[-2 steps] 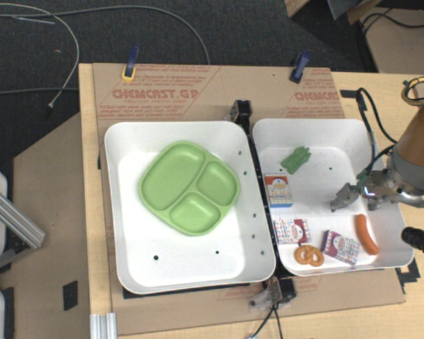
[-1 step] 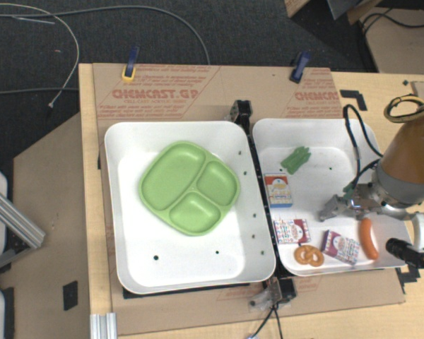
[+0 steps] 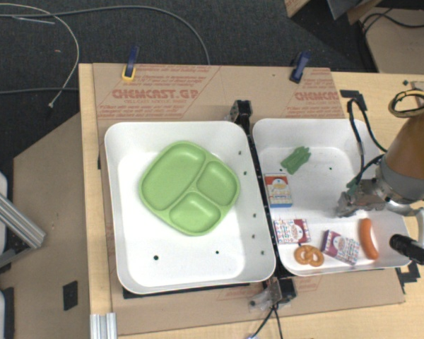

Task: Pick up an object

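Sausage (image 3: 368,238) upright (long axis near-vertical)

In the right bin I see a green piece (image 3: 295,159) tilted near the back, a small carton (image 3: 278,190), two printed packets (image 3: 290,230) (image 3: 340,246), a pretzel (image 3: 309,256), and a sausage (image 3: 368,238) lying lengthwise.
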